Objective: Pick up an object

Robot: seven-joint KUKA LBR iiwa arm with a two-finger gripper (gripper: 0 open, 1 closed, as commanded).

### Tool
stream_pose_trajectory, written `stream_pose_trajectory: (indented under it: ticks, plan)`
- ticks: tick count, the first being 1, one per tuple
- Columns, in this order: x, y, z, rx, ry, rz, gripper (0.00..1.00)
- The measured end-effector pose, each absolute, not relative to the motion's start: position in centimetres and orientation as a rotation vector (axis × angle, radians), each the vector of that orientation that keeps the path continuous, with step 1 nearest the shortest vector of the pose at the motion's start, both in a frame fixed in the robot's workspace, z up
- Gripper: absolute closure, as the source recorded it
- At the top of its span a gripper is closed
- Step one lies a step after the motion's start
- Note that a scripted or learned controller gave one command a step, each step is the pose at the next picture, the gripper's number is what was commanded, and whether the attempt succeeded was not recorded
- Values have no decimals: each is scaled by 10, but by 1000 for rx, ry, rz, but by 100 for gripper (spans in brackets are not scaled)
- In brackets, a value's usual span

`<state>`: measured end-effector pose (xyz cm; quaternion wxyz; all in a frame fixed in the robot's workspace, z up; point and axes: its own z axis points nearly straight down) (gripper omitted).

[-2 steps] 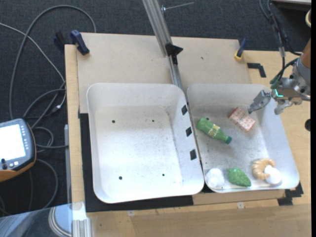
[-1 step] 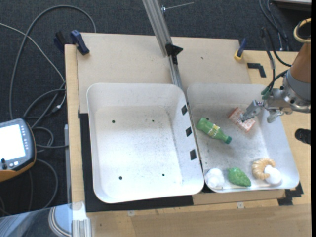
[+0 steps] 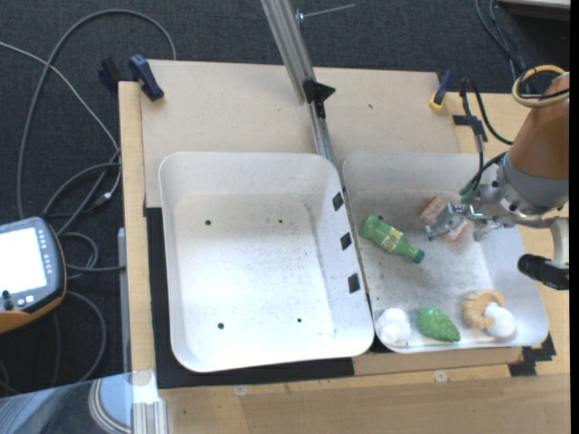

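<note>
My gripper [image 3: 445, 227] hangs low over the upper middle of the right bin [image 3: 398, 174], reaching in from the right under the grey wrist. A small pink and white object [image 3: 431, 209] lies directly beneath and around it, partly hidden by the gripper. Whether it is touching that object I cannot tell. A green bottle [image 3: 391, 240] lies on its side just to the left of the gripper. Along the bin's front edge rest a white ball [image 3: 393, 325], a green lumpy object [image 3: 439, 325] and a tan and white object [image 3: 487, 313].
The left bin [image 3: 181, 188] stands beside the right one, their rims meeting at a ridge with black clips [image 3: 345, 240]. A slanted metal pole [image 3: 288, 34] rises behind the bins. Clamps [image 3: 145, 75] sit at the board's back corners.
</note>
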<state>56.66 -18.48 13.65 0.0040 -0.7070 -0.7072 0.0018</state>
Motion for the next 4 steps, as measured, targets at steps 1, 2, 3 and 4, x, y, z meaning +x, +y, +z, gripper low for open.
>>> stream_pose_trajectory:
  ticks: [1,2,3,4]
  plan:
    - [566,-184,90,-2216,-2217,4,0]
    - [568,-184,104,-2220,-2222,-3,100]
    - [565,-189,166,-2226,-2227,-5,100]
    - [561,-182,216,-2224,-2228,-6,100]
